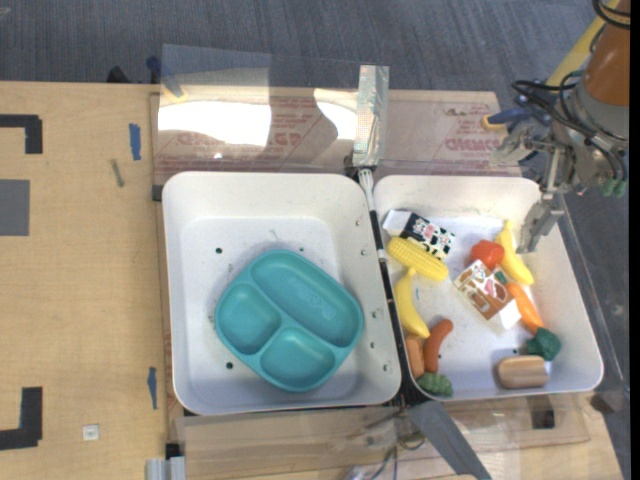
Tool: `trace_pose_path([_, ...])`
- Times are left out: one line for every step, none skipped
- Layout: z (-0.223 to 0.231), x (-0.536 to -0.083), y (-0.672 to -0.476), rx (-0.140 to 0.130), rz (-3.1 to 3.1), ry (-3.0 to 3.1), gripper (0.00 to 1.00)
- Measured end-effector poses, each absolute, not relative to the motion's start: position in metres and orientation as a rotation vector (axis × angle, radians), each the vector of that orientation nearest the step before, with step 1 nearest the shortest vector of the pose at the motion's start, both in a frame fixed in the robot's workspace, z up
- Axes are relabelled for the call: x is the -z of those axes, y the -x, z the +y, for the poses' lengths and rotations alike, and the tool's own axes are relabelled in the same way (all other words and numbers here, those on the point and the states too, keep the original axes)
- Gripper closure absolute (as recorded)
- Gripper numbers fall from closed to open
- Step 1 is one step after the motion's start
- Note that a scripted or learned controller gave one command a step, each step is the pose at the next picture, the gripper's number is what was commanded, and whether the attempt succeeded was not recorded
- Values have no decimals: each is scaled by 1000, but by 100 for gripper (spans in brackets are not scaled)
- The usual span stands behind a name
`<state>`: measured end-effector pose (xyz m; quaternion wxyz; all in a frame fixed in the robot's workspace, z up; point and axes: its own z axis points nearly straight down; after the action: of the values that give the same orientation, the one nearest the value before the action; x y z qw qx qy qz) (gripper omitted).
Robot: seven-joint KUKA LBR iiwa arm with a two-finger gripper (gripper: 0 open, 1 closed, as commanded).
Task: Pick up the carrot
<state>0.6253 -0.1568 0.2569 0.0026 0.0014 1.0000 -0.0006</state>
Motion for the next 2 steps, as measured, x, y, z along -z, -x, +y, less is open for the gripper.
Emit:
trace_pose_path([-225, -189, -572, -1, 3127, 302, 0])
trace_pose_path([-223, -96, -542, 4, 3115, 338, 0])
